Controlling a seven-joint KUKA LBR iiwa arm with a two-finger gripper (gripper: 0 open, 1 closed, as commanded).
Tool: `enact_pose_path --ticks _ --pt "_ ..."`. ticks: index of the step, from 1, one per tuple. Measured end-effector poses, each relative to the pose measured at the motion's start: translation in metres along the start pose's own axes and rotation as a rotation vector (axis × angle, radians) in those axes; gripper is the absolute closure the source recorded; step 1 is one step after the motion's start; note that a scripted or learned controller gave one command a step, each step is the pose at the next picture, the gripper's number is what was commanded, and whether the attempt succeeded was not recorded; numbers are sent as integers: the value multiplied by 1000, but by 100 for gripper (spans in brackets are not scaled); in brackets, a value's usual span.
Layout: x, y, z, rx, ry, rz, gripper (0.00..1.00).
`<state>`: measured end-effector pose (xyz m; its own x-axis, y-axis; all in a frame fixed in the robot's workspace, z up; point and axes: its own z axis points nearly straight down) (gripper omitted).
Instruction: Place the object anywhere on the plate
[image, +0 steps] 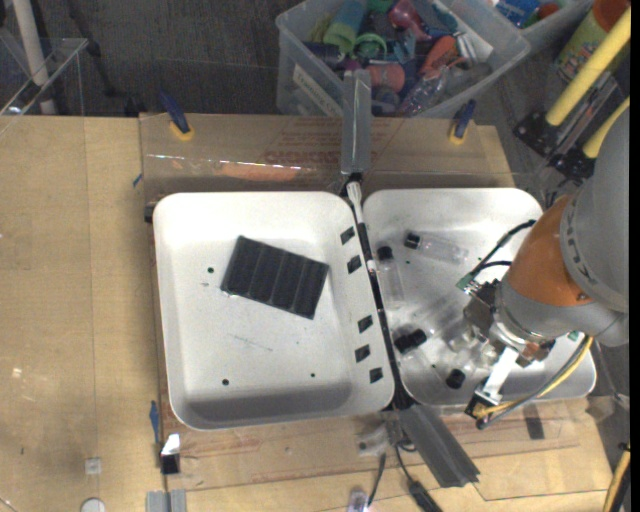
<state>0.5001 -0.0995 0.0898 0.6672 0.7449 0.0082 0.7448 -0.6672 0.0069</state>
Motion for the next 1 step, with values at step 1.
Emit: enact_pose_path --ticks 1 --pt "-8 5 0 -2 3 79 100"
